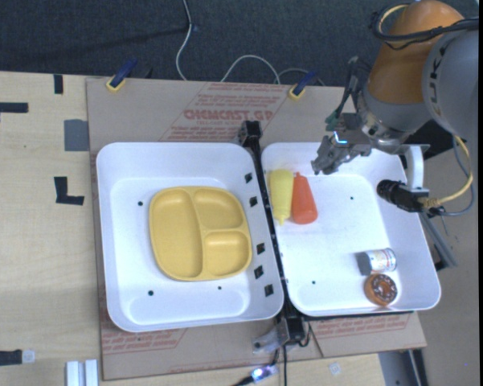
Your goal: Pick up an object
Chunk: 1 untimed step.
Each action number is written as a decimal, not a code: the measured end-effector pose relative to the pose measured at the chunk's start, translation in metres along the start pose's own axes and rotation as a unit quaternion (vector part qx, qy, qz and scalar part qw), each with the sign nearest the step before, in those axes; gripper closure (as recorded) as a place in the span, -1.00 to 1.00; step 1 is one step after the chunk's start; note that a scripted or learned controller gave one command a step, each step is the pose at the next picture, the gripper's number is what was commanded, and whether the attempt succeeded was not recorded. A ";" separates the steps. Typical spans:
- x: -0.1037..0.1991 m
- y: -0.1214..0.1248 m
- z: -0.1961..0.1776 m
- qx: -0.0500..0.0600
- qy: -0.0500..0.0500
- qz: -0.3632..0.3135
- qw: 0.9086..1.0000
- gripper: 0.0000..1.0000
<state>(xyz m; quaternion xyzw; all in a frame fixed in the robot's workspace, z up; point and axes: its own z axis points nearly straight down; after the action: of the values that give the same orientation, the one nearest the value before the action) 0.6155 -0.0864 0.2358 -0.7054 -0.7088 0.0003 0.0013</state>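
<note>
Here, largest first:
Tabletop (pixel 32 240): pale wood surface carrying a brown cardboard sheet (pixel 217 115) under two shallow white plastic bins.
Left bin (pixel 116 163): holds a yellow three-compartment plastic tray (pixel 199 233), lying flat near the middle — wide, stiff and smooth, probably awkward for two fingers except at its rim.
Right bin (pixel 414 284): holds the smaller things.
End effector (pixel 331 158): hangs over the far part of the right bin, just beyond the orange piece; whether it is open or closed I cannot tell, and nothing shows in it.
Yellow banana-like toy (pixel 280 193): lies lengthwise against the divider, touching the orange carrot-shaped toy (pixel 304 202) — both look light, hard and slick; the orange one is nearest, best pinched across its narrow width, though the neighbour crowds one side.
Round brown doughnut-like piece (pixel 382 289): near corner, flat, likely hard to get under.
Small silver-capped canister (pixel 377 260): on its side just above it — may roll.
</note>
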 end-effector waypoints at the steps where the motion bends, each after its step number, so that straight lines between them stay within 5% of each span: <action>1: 0.042 -0.021 0.007 0.000 -0.001 0.002 1.000 1.00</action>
<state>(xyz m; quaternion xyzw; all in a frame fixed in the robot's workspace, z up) 0.5939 -0.0448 0.2293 -0.7065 -0.7078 0.0013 0.0010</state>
